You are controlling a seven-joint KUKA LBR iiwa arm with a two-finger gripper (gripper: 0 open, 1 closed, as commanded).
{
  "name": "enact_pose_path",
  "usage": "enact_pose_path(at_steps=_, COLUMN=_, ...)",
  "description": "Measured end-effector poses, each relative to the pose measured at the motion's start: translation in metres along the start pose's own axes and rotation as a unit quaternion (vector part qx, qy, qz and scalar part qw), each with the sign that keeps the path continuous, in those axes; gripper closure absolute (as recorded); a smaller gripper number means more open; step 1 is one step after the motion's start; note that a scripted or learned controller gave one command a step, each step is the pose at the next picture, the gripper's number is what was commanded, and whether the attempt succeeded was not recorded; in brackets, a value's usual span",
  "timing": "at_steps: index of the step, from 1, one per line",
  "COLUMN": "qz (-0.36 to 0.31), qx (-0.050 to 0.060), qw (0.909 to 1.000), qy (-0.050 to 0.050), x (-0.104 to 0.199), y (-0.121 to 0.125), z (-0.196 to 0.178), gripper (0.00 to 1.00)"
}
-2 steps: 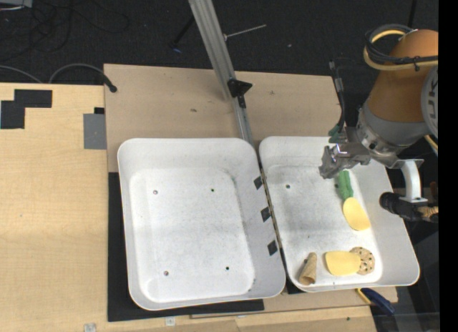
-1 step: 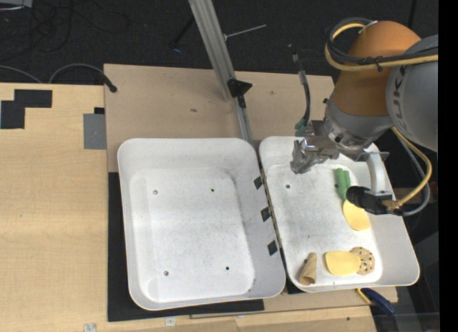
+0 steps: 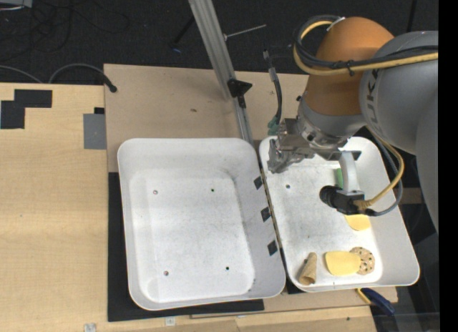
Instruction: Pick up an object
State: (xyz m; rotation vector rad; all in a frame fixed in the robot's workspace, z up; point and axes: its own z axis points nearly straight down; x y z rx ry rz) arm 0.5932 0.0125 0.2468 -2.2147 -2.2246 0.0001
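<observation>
My gripper [image 3: 278, 160] hangs low over the far left corner of the right bin [image 3: 300, 212], close to the wall shared with the other bin. Nothing shows under it or in it. At the near end of this bin lie a tan waffle cone [image 3: 308, 268], a flat yellow piece [image 3: 339, 263] and a round speckled cookie [image 3: 363, 260] touching it. A second yellow piece [image 3: 358, 222] rests near the bin's right side, partly under the arm's cable. All of these are well away from the gripper, towards the front.
The left bin [image 3: 189, 220] stands alongside, joined by black clips [image 3: 265, 214] along the shared wall. A slanted aluminium rail [image 3: 215, 44] rises behind the bins, just left of the gripper. The arm's bulk covers the right bin's far right corner.
</observation>
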Motion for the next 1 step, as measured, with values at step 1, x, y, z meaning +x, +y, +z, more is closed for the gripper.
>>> enact_pose_path(at_steps=1, qz=0.000, qx=0.001, qw=1.0000, qy=0.000, x=0.0507, y=0.0070, z=0.0159, gripper=1.00)
